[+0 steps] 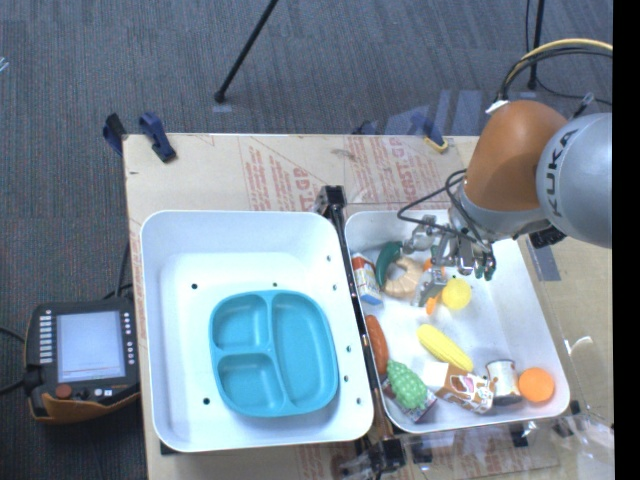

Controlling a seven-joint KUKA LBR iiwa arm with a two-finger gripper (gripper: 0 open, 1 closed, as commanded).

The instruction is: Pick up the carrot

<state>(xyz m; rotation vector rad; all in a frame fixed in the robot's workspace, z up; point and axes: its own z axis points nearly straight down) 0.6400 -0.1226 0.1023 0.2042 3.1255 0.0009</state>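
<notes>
The carrot (pixel 432 305) shows as a small orange tip in the right bin (pixel 530 313), between a tan bagel-like piece (pixel 404 280) and a yellow lemon (pixel 456 294). The rest of it is hidden under my gripper (pixel 440 276). The gripper hangs low over the back middle of that bin, directly above the carrot. The grey arm with its orange band (pixel 510 168) comes in from the upper right.
The right bin also holds a green item (pixel 388 260), a red sausage (pixel 377 340), a yellow corn-like piece (pixel 444 348), a green knobbly toy (pixel 405 384), small packets (pixel 470 388) and an orange ball (pixel 537 384). The left bin (pixel 170 268) holds a blue divided plate (pixel 272 352).
</notes>
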